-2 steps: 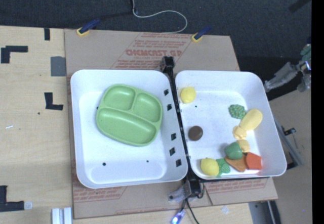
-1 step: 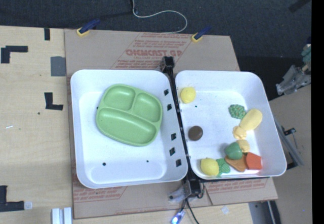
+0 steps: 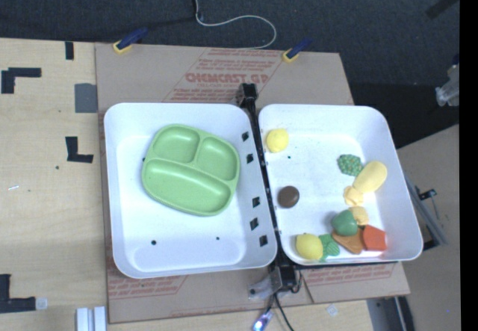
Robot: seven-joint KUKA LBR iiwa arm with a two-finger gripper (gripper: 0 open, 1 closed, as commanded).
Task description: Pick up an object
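Wooden bench (image 3: 45, 195) spans the scene, with a sheet of brown cardboard (image 3: 224, 75) lying on it under the two white bins. The left bin (image 3: 123, 247) holds a light green divided plate (image 3: 191, 169), which lies flat near the bin's middle. The right bin (image 3: 321, 124) touches it along a shared edge and carries the toy foods that could be picked. A pale yellow oblong piece (image 3: 370, 176) lies by the right wall, just beside a bumpy green piece (image 3: 348, 164) on its far left. At the near right corner an orange block (image 3: 374, 238) touches a round green piece (image 3: 345, 223). A yellow lemon (image 3: 309, 246) rests against the near wall. A yellow ball (image 3: 276, 140) sits by the far left wall, and a small brown disc (image 3: 288, 196) lies alone between ball and lemon. Whether the jaws are released or clenched cannot be told.
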